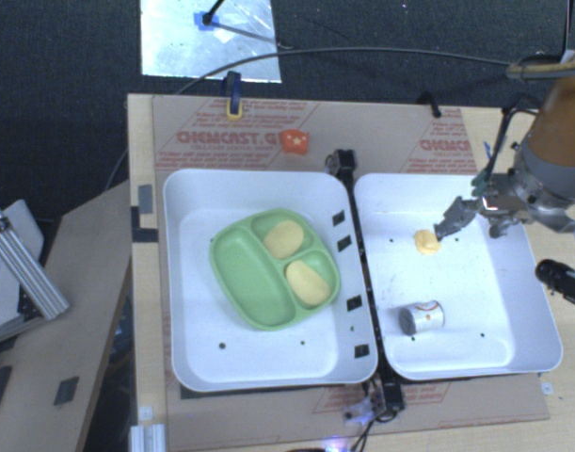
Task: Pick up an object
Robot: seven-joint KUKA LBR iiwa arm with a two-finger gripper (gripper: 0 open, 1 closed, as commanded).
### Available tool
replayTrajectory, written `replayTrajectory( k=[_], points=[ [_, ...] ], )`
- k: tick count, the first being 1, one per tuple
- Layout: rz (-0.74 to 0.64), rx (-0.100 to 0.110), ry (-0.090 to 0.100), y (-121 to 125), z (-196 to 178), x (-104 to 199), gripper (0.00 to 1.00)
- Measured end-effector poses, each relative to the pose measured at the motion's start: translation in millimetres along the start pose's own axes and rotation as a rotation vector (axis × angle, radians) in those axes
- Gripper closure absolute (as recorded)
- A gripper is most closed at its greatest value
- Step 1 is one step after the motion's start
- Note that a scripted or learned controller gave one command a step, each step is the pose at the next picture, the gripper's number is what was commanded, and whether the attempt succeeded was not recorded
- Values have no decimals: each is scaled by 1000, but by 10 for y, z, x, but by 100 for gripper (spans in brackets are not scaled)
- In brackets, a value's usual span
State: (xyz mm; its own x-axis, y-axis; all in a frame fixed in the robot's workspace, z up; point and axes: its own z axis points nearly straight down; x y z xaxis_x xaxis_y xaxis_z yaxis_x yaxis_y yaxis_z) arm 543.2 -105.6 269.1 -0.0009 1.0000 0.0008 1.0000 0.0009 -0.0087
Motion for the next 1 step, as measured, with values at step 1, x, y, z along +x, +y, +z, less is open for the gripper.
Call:
replayTrajectory(
  k=[1],
  points=[
    [-2,-11,-1,18,-53,2,0]
  ],
)
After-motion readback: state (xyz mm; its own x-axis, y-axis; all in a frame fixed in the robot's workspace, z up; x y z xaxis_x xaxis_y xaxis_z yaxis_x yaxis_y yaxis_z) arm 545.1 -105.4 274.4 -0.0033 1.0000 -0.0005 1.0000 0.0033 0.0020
